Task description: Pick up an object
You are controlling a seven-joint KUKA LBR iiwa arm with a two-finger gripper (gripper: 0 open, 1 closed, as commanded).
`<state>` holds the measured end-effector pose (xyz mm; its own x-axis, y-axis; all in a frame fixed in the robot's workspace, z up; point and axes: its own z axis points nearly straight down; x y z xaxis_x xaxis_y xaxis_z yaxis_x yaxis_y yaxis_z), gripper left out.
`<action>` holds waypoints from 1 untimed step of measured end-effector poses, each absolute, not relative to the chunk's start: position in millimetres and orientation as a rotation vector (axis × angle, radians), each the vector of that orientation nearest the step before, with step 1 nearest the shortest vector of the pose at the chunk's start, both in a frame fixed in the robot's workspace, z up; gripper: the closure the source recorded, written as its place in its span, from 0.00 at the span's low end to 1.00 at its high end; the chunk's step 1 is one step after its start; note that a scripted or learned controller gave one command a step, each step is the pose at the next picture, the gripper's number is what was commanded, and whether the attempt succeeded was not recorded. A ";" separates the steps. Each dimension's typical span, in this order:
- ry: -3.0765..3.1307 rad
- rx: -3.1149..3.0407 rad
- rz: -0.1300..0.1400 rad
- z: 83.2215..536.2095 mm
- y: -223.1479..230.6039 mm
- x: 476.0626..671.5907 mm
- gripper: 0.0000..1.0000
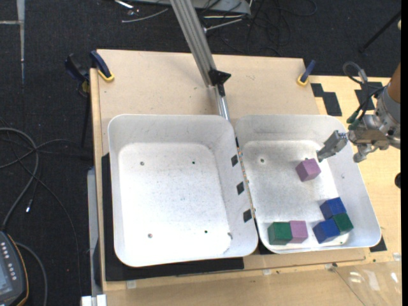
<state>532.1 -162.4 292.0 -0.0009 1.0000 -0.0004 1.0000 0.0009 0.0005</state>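
Over at the right-hand bin (357, 171) the claw (341, 144) hangs above the far rim, and from where I stand I cannot tell its state; nothing is visibly gripped in it. Just beneath and a little to the near-left of the claw sits a lone purple cube (308, 169) on the bin floor, apart from everything else, which makes it the likeliest target, I'd judge: nothing crowds it, so a descent has room on every side. Well nearer than the claw, along the bin's near wall, the rest huddle: a green cube (279, 233) touching a second purple cube (298, 231), then two blue cubes (330, 218) with a small green block (344, 222) pressed against them. That packing would make them awkward to get around. The blocks look matte and foam-like, with soft edges. Both bins are shallow moulded white plastic, speckled with dust, rounded at the corners. They rest on a pale wooden surface (166, 81).
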 end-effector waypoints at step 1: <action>2.227 2.224 -0.006 108.6 -151.0 558.6 0.00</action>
<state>558.6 -151.0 108.6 -0.0017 1.0000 0.0014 1.0000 0.0017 -0.0066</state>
